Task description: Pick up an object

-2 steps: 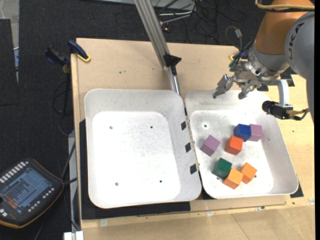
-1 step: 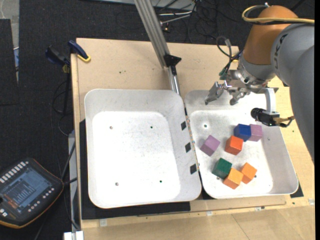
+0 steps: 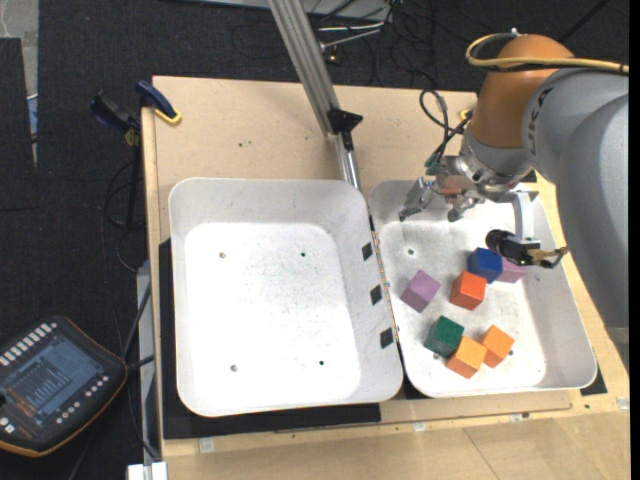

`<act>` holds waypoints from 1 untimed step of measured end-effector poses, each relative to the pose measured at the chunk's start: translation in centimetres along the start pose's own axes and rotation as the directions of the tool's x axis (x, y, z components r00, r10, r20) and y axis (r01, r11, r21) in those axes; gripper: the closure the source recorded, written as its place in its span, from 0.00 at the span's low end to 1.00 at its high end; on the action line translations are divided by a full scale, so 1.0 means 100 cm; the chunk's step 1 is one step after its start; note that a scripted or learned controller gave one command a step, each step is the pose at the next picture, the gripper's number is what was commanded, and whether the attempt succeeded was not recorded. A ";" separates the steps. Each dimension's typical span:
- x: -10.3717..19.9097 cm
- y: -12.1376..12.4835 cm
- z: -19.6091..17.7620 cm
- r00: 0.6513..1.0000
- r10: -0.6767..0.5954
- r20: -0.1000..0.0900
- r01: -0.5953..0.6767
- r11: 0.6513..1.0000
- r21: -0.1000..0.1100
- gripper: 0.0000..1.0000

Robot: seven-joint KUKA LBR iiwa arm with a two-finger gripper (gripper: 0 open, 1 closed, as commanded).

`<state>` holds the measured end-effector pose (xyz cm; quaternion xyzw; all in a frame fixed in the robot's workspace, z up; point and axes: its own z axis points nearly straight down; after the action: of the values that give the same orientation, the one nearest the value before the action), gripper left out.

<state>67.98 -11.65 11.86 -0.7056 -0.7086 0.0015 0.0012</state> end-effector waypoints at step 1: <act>0.000 0.002 -0.014 1.000 -0.001 0.001 0.001 1.000 -0.007 1.00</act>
<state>68.17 -11.65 13.27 -0.7054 -0.7089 -0.0006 -0.0016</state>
